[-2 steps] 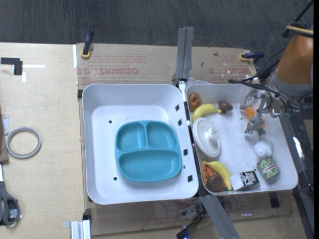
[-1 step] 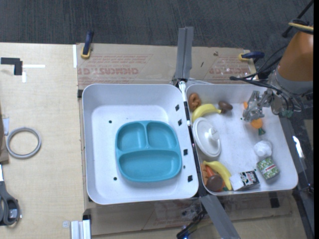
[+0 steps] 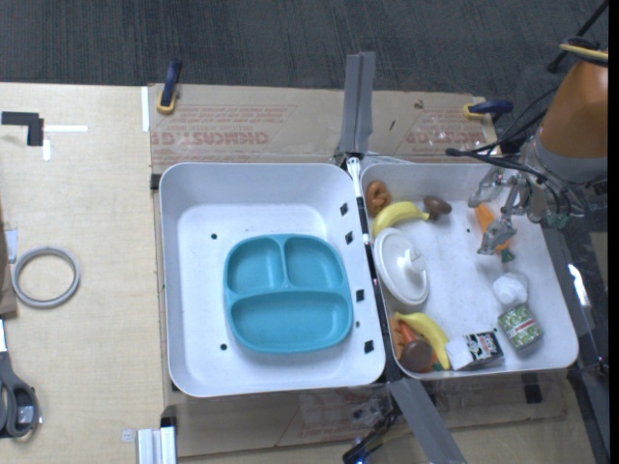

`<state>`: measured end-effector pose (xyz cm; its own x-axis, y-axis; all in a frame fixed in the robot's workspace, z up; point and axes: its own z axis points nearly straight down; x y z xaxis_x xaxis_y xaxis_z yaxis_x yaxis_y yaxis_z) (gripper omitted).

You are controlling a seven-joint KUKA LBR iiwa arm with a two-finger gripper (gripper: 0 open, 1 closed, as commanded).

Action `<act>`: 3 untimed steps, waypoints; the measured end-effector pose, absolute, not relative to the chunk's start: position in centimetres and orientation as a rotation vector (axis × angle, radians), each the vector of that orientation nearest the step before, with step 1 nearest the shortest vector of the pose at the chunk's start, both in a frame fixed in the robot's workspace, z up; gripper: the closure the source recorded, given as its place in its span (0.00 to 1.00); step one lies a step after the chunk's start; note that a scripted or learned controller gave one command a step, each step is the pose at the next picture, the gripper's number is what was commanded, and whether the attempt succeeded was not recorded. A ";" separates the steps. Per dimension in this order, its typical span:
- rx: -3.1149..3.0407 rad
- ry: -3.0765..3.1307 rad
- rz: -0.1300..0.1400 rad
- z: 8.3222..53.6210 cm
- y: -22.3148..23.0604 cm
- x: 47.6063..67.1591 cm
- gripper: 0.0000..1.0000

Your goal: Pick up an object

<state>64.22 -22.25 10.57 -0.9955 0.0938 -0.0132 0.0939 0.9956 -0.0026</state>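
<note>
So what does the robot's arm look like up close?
The arm has a rounded orange band with grey below it. Thin black cables loop beside it, and the small gripper is silvery metal with a skinny, bony-looking frame.

Red mirrored lettering on the cardboard sheet (image 3: 232,124) behind the bins is too blurred to read.

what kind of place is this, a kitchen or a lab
Most likely a robotics lab bench, not a kitchen. A robot arm reaches over two white bins clamped on cardboard, one bin holds toy food such as a banana, and a tape roll and scissors lie on the bench.
</note>
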 end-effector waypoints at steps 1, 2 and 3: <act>0.327 3.118 0.000 9.4 -22.2 64.4 0.00; 0.322 3.111 -0.004 10.5 -22.2 64.6 1.00; 0.720 3.053 0.000 17.9 -16.7 62.6 1.00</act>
<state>62.56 -16.69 17.87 -0.8946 0.4469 -0.0048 0.4469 0.8946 0.0008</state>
